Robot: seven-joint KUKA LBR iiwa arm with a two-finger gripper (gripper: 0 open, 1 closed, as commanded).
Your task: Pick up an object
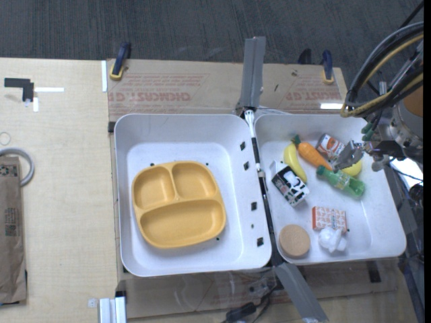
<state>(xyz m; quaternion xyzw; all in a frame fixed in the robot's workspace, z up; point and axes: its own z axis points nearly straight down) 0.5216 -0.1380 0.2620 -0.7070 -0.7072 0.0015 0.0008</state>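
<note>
**Green bottle and gripper meeting in the right bin**

Green plastic is what we are seeing nearest the gripper [350, 155]: a green bottle [343, 181] is lying on its side in the right bin [387, 200], toward that bin's far right part. The gripper is hanging just above the bottle's upper end, beside a yellow banana [353, 169]; we are not able to tell how its fingers are standing, nor whether anything is between them. Just left of it an orange carrot [312, 155] is lying slantwise, touching a second banana [293, 161], with a small red-and-white can [330, 144] behind. Nearer the divider a black-and-white carton [290, 184] is sitting tilted. Toward the front we are finding a red patterned box [329, 217], a white crumpled object [332, 239] and a tan round disc [294, 241]. In the left bin [124, 200] a yellow divided plate [178, 204] is resting flat.
</note>
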